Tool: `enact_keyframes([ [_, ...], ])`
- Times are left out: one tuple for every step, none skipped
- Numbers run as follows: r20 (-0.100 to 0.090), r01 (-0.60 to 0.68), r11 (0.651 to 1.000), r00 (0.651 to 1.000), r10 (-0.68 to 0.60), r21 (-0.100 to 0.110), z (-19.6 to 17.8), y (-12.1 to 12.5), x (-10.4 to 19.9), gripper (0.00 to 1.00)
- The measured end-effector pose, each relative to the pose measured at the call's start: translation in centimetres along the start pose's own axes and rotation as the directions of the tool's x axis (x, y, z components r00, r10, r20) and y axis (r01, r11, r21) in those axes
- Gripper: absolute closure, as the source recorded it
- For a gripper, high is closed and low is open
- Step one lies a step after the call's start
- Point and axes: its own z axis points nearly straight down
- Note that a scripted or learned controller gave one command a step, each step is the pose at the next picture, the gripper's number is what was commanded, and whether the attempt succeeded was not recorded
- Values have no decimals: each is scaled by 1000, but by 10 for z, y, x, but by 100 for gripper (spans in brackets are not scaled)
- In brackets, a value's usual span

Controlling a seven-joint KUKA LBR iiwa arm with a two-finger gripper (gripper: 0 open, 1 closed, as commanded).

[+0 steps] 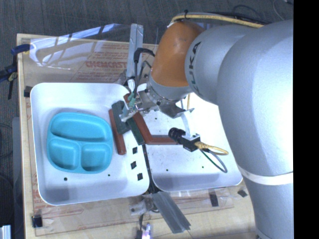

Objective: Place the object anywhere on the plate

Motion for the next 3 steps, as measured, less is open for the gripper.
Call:
enact_keyframes([
  [1, -40, 999, 999, 40, 0, 3, -10, 58, 100],
  [2, 59, 998, 998, -59, 0, 55, 25, 145, 100],
  [2, 59, 998, 998, -59, -2, 54, 26, 145, 0],
])
